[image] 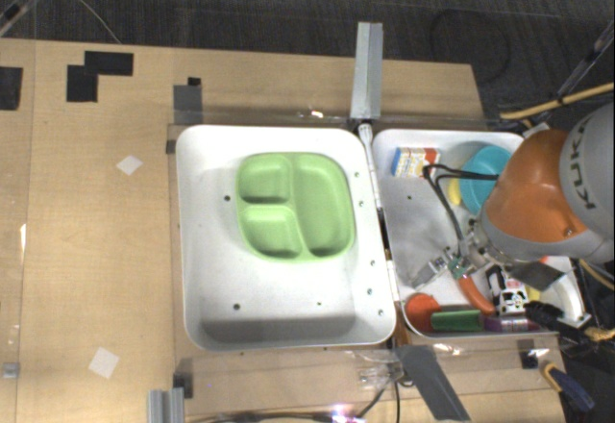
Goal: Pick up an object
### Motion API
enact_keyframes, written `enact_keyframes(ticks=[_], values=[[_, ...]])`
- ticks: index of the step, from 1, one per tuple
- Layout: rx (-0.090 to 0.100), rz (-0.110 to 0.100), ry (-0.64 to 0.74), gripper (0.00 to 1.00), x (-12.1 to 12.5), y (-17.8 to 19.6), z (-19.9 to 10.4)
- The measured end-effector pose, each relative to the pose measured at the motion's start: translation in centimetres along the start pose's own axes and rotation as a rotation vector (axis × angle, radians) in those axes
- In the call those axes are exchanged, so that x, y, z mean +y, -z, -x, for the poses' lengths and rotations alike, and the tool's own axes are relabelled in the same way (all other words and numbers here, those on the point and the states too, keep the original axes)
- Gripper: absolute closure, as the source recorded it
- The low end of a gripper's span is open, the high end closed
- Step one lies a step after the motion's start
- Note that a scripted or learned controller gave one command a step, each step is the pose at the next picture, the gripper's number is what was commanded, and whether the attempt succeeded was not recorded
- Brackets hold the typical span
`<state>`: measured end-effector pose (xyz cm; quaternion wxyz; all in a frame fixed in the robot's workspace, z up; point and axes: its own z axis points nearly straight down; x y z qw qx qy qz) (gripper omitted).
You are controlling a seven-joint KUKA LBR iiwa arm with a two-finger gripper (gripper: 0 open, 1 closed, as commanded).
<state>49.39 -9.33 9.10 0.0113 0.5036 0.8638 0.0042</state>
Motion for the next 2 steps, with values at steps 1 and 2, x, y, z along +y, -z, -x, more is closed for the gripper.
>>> enact_keyframes(ticks=[1,2], values=[[0.006,-0.006,0.185,0.0,6.1,-0.4,6.0],[0.006,-0.007,0.131,0.0,1.3,-0.2,6.0]])
